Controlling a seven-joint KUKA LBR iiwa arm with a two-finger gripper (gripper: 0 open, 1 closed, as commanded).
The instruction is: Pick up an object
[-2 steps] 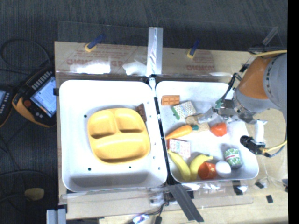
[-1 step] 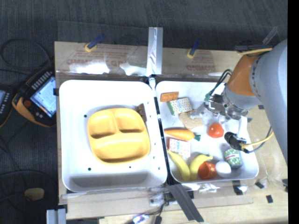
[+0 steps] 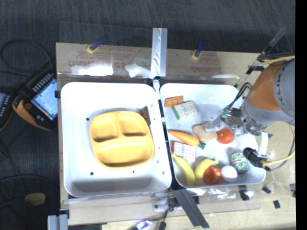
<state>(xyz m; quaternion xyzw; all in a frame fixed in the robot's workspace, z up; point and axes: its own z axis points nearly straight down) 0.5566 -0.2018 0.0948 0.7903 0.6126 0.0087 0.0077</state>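
Camera view: two white bins side by side on the bench, the left bin (image 3: 72, 128) holding a yellow compartment tray (image 3: 121, 137) w/ a small brown piece (image 3: 145, 114) at the tray's upper right corner. The right bin (image 3: 211, 91) is crowded: an orange block (image 3: 173, 101) near the top left, a green-white box (image 3: 185, 110) just below it, a carrot (image 3: 183, 137) by the divider, a tan cookie-like piece (image 3: 205, 131) next to it, a red-white packet (image 3: 184, 151), a banana (image 3: 191, 169), a red apple (image 3: 212, 175), a white egg (image 3: 229, 172) touching the apple, and a green-labelled can (image 3: 239, 161) (lying on its side, by the look of it). The arm (image 3: 274, 96) comes in from the right w/ the orange band over the bin's right edge. The gripper (image 3: 224, 126) sits low in the right bin, at a red tomato (image 3: 225, 136) just beside the cookie-like piece; can't tell whether it's spread or clamped, nor whether it has the tomato.
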